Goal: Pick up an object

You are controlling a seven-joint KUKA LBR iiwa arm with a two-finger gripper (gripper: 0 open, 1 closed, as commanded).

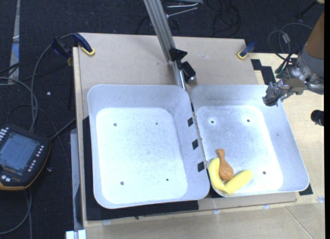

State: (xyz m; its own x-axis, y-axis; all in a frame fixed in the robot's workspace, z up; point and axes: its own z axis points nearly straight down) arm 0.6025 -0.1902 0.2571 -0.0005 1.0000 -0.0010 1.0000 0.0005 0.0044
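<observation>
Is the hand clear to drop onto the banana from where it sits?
Probably yes. The hand hangs over the right bin's far right rim, while the banana lies in the near left corner with open bin floor between. An orange drumstick-shaped toy rests on the banana, which may crowd a grasp.

Banana [233, 182] in right bin [278, 130]

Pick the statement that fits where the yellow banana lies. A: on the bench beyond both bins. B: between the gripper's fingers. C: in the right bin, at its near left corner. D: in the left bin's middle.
C: the banana lies in the right bin, at its near left corner, with an orange-brown object resting against it.
</observation>
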